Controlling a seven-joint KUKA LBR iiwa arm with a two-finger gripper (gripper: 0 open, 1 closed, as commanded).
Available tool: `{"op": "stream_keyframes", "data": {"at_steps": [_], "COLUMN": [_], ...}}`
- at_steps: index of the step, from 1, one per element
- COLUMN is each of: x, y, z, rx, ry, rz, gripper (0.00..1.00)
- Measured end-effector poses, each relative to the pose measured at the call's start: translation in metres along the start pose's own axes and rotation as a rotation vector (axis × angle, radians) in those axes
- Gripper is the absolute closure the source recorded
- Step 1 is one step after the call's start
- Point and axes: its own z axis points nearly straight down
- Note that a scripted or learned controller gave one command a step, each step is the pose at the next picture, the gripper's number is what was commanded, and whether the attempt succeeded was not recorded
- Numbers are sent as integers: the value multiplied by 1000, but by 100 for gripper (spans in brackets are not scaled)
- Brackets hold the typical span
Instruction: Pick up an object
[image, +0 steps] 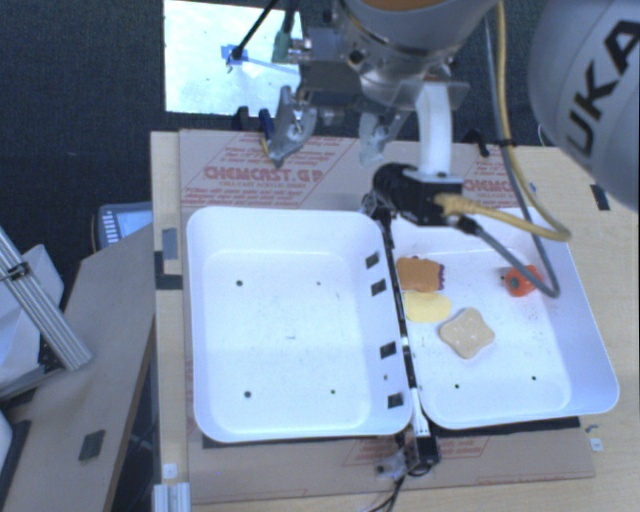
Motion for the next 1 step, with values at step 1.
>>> {"op": "stream_keyframes", "data": {"at_steps": [1], "x": [-3], "y": [135], "z": [106], "rx": [-4], "ry": [-2], "rz": [8], "gripper": [0]}}
